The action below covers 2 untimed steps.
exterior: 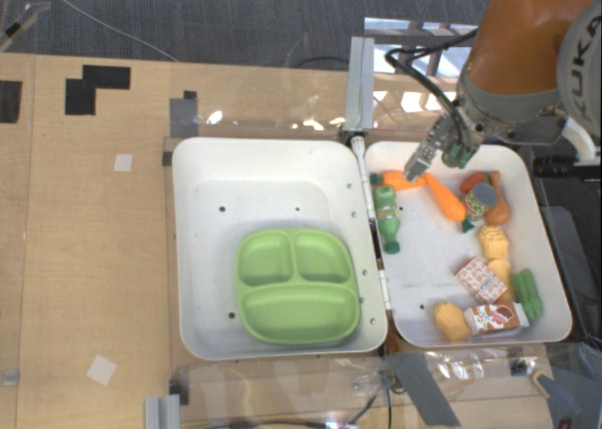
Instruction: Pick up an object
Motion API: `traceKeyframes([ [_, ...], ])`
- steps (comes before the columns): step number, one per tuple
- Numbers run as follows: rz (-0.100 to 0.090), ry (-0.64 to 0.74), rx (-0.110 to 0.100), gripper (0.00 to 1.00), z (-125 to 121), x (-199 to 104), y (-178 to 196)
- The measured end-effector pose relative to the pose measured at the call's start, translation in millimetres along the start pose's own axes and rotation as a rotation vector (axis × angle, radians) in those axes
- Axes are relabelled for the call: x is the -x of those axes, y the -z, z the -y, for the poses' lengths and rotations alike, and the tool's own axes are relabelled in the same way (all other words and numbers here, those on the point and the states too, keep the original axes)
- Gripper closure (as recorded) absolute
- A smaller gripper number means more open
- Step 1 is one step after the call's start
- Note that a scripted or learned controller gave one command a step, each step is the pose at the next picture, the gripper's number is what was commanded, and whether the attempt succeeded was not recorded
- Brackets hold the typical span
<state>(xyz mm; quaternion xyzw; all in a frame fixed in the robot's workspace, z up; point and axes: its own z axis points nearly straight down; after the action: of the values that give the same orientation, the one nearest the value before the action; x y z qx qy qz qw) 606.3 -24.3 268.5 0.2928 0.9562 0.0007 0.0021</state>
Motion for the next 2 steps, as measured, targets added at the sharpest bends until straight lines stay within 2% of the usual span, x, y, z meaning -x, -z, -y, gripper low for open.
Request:
traceKeyframes([
  [1,0.003,0.121,0.004,1.00,-48,-2,-11],
  [2,0.008,0.015,0.005,1.00,-36,9,53],
])
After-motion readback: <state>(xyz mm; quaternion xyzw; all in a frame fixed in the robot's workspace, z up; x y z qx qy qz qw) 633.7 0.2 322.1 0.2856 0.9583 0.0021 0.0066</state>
